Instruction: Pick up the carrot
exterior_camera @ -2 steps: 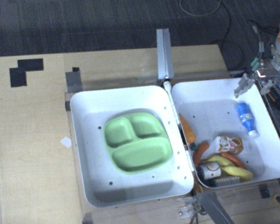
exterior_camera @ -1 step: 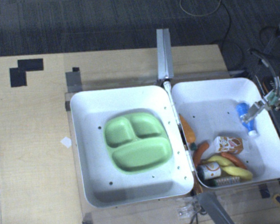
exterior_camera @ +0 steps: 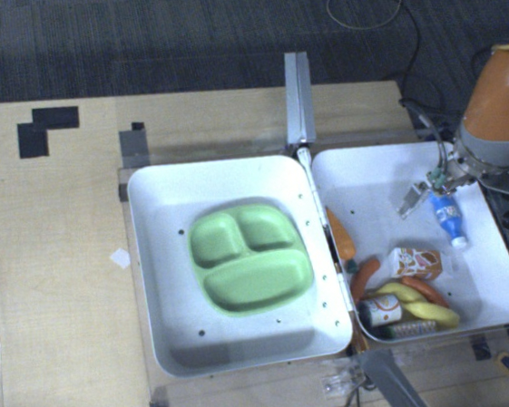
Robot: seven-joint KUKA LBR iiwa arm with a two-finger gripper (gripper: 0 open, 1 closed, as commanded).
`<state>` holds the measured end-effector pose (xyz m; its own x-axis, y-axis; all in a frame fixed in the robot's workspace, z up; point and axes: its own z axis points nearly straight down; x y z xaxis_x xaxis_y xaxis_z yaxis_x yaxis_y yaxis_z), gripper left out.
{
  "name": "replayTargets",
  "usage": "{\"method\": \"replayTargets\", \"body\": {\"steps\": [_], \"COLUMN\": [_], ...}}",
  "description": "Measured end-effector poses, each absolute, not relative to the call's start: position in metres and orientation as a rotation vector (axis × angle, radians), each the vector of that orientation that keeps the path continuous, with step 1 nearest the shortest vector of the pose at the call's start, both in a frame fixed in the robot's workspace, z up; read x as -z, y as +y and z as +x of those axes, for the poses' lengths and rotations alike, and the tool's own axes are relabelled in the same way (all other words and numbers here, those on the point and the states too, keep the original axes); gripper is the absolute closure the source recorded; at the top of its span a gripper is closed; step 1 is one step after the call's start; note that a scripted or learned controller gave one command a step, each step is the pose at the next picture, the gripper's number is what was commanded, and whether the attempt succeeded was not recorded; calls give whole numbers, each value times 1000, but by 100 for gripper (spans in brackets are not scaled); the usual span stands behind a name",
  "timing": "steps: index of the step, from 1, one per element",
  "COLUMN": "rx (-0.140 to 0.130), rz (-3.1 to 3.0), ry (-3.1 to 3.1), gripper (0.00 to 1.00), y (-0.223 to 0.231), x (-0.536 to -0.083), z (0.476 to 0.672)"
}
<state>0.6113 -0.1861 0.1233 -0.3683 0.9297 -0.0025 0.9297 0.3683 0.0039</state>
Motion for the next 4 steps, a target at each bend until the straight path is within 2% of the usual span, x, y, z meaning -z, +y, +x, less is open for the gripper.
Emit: {"method": "replayTargets", "body": {"steps": [1,2,3,4], "rx": [-8,-3,-6,-5], "rz": [1755,1181,1621,1560], "ry": [2591,2900,2680,2714], "gripper": [100,100,100,100], "y": [-186,-193,-205,-184], "x": [-136,-104,-89,-185], "z": [614,647,619,672]}}
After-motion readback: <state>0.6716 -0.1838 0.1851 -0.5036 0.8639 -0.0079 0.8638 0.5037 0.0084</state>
